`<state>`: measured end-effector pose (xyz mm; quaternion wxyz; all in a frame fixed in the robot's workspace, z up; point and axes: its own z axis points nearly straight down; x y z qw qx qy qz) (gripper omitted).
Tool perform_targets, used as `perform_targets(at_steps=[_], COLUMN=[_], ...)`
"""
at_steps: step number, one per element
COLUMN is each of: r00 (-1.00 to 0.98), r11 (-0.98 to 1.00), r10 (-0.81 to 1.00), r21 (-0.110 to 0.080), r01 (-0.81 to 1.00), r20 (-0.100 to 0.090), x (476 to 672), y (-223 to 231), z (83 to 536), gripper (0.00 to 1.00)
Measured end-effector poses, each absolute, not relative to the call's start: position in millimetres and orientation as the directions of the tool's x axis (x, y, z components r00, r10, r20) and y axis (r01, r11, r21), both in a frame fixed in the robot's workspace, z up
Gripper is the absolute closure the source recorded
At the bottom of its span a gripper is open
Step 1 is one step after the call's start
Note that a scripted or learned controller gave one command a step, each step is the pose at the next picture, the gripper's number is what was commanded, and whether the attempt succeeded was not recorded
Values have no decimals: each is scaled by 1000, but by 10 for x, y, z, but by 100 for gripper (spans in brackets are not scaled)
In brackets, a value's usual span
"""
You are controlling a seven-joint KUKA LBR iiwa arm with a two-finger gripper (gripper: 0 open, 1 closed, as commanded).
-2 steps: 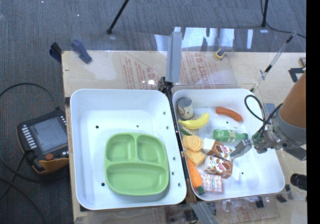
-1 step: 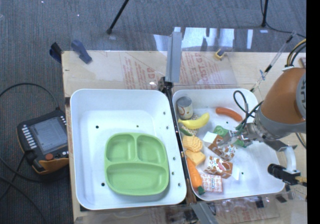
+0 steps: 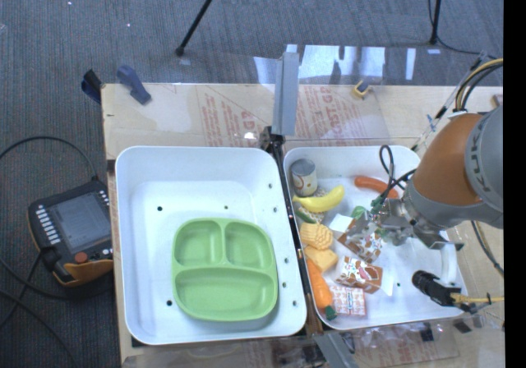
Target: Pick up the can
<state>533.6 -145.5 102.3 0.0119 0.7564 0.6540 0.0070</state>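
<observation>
While hanging over the middle of the right bin (image 3: 427, 296), well apart from the can (image 3: 303, 177). Can upright in the far left corner, just beside a banana (image 3: 322, 199). Gripper (image 3: 380, 228) low among small packets (image 3: 359, 273); open or closed, cannot tell. Likely trouble: snagging a packet or the banana on the way across, or nudging the can against the wall and tipping it, given the crowding.
</observation>
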Motion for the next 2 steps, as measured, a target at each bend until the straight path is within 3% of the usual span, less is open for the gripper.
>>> perform_targets(at_steps=[1,2], r00=[143,368], r11=[-143,-368], r10=[990,930], r21=[40,-5], r01=[989,930], r20=[-3,-1], x=[5387,5215], y=[-1445,-971], z=[1168,2381], gripper=[100,100])
